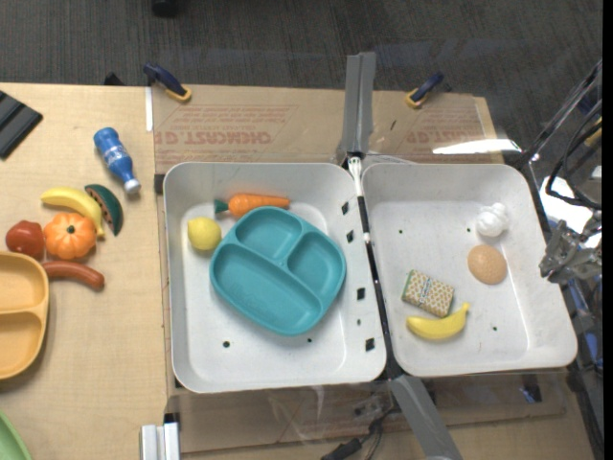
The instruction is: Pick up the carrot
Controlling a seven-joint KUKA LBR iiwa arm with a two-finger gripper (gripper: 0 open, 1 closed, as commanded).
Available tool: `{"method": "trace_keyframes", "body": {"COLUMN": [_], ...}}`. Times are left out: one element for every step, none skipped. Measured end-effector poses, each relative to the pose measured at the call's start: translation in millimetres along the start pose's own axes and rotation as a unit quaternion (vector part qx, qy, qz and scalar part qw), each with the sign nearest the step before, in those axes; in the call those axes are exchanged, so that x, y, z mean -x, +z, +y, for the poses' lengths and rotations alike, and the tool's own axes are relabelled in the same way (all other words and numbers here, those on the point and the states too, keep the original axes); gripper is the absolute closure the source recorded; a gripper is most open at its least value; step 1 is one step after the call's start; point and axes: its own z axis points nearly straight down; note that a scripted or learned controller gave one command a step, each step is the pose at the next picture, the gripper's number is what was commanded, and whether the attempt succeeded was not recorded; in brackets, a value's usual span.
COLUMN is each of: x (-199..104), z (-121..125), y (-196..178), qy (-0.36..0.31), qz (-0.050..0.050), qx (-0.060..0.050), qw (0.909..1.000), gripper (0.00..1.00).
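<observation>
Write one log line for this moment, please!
carrot: left bin, above teal plate | hand: right edge, away from carrot | pickup: not started

Carrot [257, 202] open from above; tray [278, 268] touches its front, lemon [203, 233] near, bin wall [254, 170] just behind.

Dark grey carpeted floor [287, 17] behind, light wooden bench [86, 103], brown cardboard sheet [249, 127] clamped on top

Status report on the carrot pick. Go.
Hand at right bin's right edge, nothing seen in it. Carrot untouched in left bin, at teal plate's far rim. Lemon beside it, apart.
</observation>
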Motion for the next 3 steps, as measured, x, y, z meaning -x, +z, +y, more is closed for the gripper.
{"method": "trace_keyframes", "body": {"x": [-17, -21, 3], "z": [-18, -14, 7], "y": [-22, -17, 158], "qy": [-0.007, -0.036, -0.207], "qz": [0.0, 0.0, 0.0], "qx": [-0.001, 0.0, 0.002], "qw": [1.0, 0.9993, 0.9784], "gripper": [1.0, 1.0, 1.0]}}
